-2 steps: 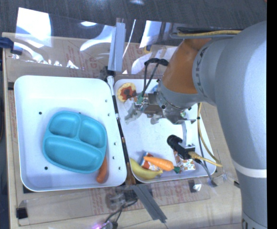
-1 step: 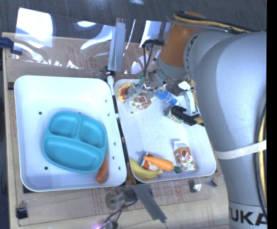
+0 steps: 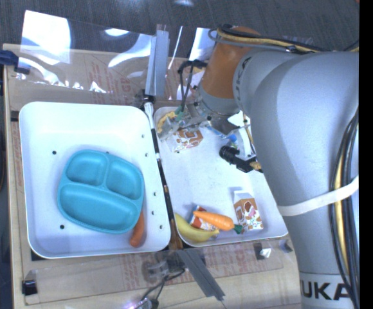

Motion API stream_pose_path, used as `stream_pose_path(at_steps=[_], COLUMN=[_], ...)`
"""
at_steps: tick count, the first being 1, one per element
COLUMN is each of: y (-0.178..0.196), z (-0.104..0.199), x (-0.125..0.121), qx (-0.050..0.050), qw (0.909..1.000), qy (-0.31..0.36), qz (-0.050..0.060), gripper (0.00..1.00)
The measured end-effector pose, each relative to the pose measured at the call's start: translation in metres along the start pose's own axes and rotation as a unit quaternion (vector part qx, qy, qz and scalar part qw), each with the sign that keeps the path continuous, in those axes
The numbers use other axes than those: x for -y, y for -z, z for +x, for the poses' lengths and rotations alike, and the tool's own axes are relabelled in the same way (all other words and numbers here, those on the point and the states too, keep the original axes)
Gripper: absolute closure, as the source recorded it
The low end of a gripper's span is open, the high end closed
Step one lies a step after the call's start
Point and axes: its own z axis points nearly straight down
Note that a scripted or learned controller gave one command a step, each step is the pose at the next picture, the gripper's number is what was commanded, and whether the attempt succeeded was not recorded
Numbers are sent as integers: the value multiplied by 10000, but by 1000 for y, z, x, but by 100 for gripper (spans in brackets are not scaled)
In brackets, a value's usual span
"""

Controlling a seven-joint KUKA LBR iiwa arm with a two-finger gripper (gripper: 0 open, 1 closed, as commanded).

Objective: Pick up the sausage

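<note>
The grey arm carries the white letters "KUKA" on its base at the lower right. A small brown-and-white carton in the right shallow white bin has a printed label, but the print is too small to read.

The reddish-brown sausage lies in the left shallow white bin, near its front right corner, just beside the edge of a blue divided plastic plate. The two-finger gripper is over the far corner of the right bin, well apart from the sausage. I cannot tell if it is released or clenched.

A yellow banana and an orange carrot lie at the front of the right bin. The bins stand on a pale wooden bench, and the floor behind is dark.
</note>
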Motion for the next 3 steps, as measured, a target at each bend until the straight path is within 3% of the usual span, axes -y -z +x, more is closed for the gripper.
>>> stream_pose_path(at_steps=[1, 2, 3], y=[1, -12, -12], z=[-11, -62, 7], x=[75, 61, 143], qx=[-4, -69, -87], qw=[9988, 9952, 9953], qy=[478, 969, 956], qz=[-37, 72, 92], gripper=[0, 0, 0])
